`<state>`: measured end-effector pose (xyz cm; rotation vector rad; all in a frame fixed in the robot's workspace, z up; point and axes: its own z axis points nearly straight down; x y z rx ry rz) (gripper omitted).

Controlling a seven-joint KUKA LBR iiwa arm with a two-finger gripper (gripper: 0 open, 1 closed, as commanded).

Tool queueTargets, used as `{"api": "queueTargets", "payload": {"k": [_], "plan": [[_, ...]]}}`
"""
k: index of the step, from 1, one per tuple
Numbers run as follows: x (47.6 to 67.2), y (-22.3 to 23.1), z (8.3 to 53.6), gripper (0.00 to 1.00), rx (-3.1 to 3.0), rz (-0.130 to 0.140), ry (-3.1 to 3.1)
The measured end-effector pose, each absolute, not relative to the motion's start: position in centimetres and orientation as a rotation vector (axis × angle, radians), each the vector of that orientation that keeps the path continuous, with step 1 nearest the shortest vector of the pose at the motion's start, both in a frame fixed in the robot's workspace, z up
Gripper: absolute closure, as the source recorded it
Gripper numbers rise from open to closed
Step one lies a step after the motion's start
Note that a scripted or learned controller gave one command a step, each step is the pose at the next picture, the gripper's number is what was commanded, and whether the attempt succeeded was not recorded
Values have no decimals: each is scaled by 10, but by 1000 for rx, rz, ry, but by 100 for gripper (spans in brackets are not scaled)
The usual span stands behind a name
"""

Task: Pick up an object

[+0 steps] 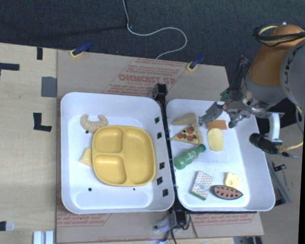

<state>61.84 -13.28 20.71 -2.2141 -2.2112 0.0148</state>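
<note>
The gripper (222,115) hangs spread open at the upper right of the frame. An orange block (217,125) sits just beneath it, ungrasped.

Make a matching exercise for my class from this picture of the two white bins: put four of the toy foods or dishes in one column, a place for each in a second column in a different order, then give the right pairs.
Column 1
1. yellow divided plate
2. green bottle
3. watermelon slice
4. pizza slice

Column 2
A. front right part of the right bin, beside a small yellow block
B. middle of the left bin
C. right bin, just behind the green bottle
D. right bin, close to the divider between the bins

Pairs: 1-B, 2-D, 3-A, 4-C
</note>
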Motion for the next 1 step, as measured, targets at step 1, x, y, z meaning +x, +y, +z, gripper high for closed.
{"api": "queueTargets", "payload": {"k": [1], "plan": [[621,-133,215,0,-2219,1,-2222]]}}
